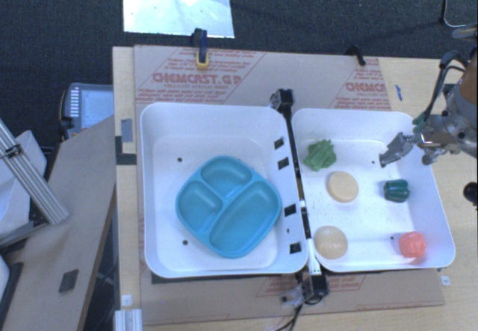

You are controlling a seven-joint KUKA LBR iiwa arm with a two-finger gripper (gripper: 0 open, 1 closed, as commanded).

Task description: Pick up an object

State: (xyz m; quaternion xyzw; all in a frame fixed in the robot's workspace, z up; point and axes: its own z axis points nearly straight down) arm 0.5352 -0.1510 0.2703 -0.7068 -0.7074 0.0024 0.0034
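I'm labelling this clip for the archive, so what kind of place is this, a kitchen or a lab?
Most likely a robotics lab test bench, not a kitchen: two white bins sit clamped on a board, toy food such as a green pepper lies in one, and a robot gripper reaches in.

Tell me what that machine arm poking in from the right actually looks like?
The arm is grey metal, with a patch of orange at its upper part against the picture's edge. Thin dark cables loop along it. At its tip sits a small silvery-grey gripper of angular metal parts, above the right white bin.
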